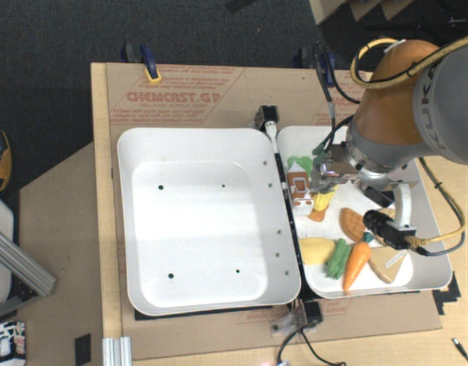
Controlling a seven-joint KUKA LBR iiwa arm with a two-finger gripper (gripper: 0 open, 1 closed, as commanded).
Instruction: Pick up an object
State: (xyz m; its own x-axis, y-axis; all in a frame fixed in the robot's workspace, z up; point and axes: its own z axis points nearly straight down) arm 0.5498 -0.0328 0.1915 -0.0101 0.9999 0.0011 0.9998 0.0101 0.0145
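Over the right bin (pixel 432 277), near its far left corner, my claw (pixel 325 178) hangs low above a cluster of small toy foods, and whether it is apart or together I cannot tell, since my own wrist and the orange band cover it from above; nothing shows clamped in it. Just below it lies a small yellow piece (pixel 322 200), stubby, its long axis running roughly from the far side to the near side of the bin, with a short orange piece (pixel 318 214) touching its near end and lying along the same line. Beside these, against the wall that divides the bins, sits a little brown and white box (pixel 297 185), and beyond that a bright green scrap (pixel 299 164). Nearer the front of the bin lies the carrot (pixel 356 261), the clearest long shape: orange, tapered, its broad end towards my arm and its tip pointing to the near left, so its axis slants across the bin. A dark green vegetable (pixel 338 258) lies just beside it on the left, almost parallel, and a pale yellow lump (pixel 316 250) touches that one's left side. A round brown bun (pixel 352 223) sits between the carrot and the yellow piece, and a tan wedge (pixel 386 267) rests to the carrot's right. The left bin (pixel 142 158) stands just beside this one, their walls touching
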